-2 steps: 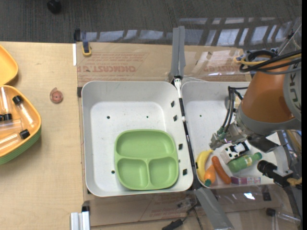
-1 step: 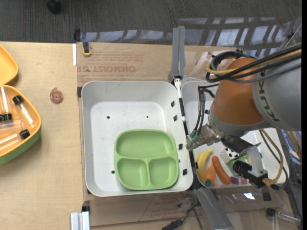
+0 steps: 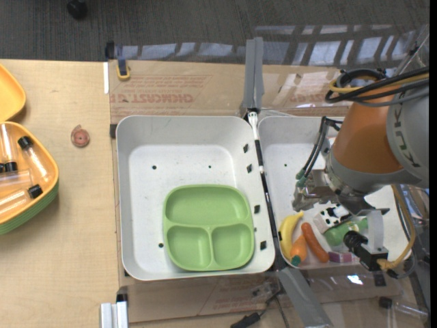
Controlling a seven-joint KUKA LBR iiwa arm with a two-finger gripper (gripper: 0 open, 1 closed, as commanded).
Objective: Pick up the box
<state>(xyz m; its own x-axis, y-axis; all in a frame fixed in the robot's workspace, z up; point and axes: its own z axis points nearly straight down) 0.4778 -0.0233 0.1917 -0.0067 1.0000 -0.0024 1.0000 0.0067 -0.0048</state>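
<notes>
Step in hand: approach to grasp, not yet a pick.

- Placed over the right shallow white plastic bin [image 3: 287, 125]: grey arm with orange band [image 3: 369, 142], reaching in from the right side of the bench.
- Two-finger gripper [image 3: 315, 195] low over the middle of that bin, towards its near edge. Opening hidden by wrist hardware and cables: cannot tell whether wide or narrow. Nothing visibly gripped.
- Taken as the target: small white box with black patches [image 3: 333, 215], lying in the near half of the right bin, just beside the gripper and partly tucked under the wrist. Identification tentative, much of it being covered.
- Crowded close by along the near edge: yellow banana [image 3: 288, 229], orange carrot [image 3: 314, 243] and a pale green rounded item [image 3: 339, 232] just beside the box.
- Resting in the near part of the left shallow white plastic bin [image 3: 136, 156]: green three-compartment plastic plate [image 3: 208, 227].

Next move, as judged:

- Shift slightly towards the right edge to centre on the box.
- Descend straddling its sides and close.
- Lift straight up.

Risks: catching the green item instead, or nudging the box against the bin wall.
</notes>
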